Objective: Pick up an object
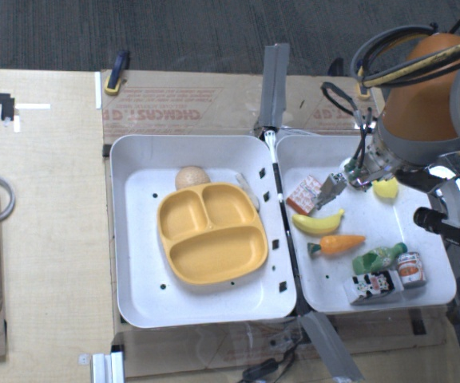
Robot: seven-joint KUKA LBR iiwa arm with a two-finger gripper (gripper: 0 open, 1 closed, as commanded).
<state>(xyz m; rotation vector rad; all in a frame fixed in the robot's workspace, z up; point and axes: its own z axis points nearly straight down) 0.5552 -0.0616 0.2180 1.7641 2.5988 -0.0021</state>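
Banana (319, 222), centre-right of the frame in the right bin (446, 290) just below the gripper (331, 190), looks light, smooth, rigid plastic, best pinched across its middle; whether that claw is released or clenched I cannot tell.

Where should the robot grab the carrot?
Probably across the middle of the carrot, coming straight down from above. It lies flat and long, left to right, so its thin sides are easy to pinch. The banana sits close above it, so aim carefully.

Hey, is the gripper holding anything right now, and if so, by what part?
It cannot be told. The gripper is low in the right bin, by the red-and-white packet and above the banana, but nothing shows between its fingers.
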